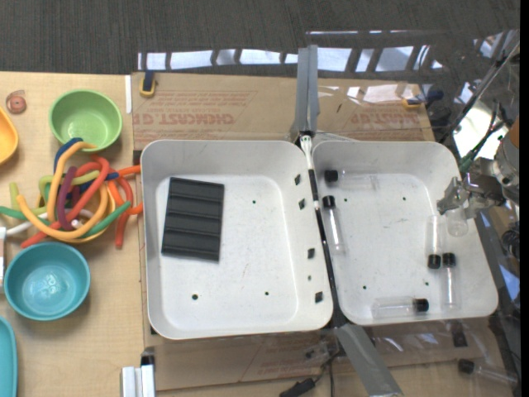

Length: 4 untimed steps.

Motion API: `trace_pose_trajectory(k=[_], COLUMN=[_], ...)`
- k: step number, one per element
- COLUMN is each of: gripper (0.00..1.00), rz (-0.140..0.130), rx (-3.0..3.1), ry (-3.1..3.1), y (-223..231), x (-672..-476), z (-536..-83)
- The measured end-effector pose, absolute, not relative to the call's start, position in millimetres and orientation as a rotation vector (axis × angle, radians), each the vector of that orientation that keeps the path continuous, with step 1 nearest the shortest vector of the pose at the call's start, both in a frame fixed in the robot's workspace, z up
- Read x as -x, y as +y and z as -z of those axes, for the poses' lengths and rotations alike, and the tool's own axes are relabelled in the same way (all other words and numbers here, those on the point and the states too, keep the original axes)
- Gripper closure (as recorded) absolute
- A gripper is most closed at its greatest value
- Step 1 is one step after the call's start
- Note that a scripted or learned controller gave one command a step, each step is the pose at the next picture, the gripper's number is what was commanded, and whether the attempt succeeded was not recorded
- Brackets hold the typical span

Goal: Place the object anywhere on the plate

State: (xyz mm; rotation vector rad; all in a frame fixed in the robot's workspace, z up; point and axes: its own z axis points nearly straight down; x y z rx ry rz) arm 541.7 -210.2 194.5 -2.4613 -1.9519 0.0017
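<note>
Nearest the front wall of the right bin (463, 308), a clear tube (395, 308) with a black cap is seen lying flat inside that bin. A little further back, near the right bin's right wall, an upright-running tube (449, 281) and a second black cap (434, 260) are found side by side, with another clear tube (431, 230) just behind them. The hand (457, 201) is held over the right bin's right edge, above these tubes; whether it is spread or pressed together cannot be told, and nothing is seen gripped in it. Along the right bin's left wall a long clear tube (332, 220) is laid, with a loose black cap (331, 174) beyond it. To the left of the right bin, the left bin (240, 321) is placed, and a black ribbed plate (193, 218) is laid in it. Further left of the right bin, on the worktop (25, 89), a teal bowl (47, 279), a tangle of coloured cords (78, 201) and a green bowl (85, 120) are set. Behind the right bin, flat cardboard (248, 106) is spread
</note>
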Motion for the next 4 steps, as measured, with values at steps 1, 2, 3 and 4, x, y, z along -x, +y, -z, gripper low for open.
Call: trace_pose_trajectory(k=[1,2,3,4], gripper=[1.00,1.00,1.00,1.00], rz=[-0.004,-0.002,-0.001,-0.001], rx=[2.410,2.435,2.036,1.960], ry=[-2.010,-1.984,-2.394,-2.455], y=[-181.4,-211.1,-210.6,-222.6], x=[-476.7,-489.8,-615.9,-541.2], z=[-162.6,-178.9,-158.6,-164.9])
